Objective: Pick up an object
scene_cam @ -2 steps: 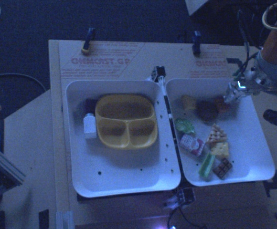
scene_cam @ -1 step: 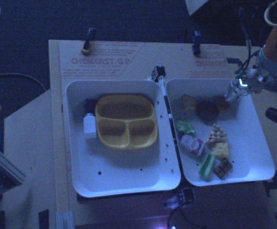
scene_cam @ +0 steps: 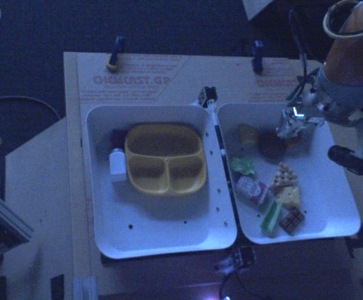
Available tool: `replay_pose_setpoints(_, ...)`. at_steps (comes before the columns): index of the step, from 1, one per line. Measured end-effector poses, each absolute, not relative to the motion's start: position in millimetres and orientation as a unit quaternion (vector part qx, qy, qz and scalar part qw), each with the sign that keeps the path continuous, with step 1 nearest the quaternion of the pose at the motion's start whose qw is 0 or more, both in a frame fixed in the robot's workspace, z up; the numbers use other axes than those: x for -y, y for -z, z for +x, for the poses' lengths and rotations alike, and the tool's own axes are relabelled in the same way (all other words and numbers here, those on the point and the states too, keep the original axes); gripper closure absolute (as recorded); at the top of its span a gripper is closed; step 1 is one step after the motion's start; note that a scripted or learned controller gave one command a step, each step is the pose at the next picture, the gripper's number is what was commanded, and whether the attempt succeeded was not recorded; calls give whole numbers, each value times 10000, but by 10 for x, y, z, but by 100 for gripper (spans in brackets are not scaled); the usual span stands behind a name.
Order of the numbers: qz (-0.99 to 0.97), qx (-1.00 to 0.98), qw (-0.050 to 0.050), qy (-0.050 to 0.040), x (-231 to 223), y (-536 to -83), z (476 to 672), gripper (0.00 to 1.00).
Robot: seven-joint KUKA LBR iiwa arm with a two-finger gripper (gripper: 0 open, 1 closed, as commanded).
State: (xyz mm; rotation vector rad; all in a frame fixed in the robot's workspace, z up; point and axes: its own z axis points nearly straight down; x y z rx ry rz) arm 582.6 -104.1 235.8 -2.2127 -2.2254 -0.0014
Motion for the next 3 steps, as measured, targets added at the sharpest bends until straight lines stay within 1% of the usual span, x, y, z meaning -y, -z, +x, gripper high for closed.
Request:
replay_pose_setpoints(1, -7050, 7092, 23, 1, 543, -2416, 5594, 100)
replay_pose_setpoints(2, -7056, 7086, 21, -4, 126, -2397, 5403, 100)
replay_pose_setpoints(3, -7052, 7090, 23, -7, -432, -2360, 5181, 100)
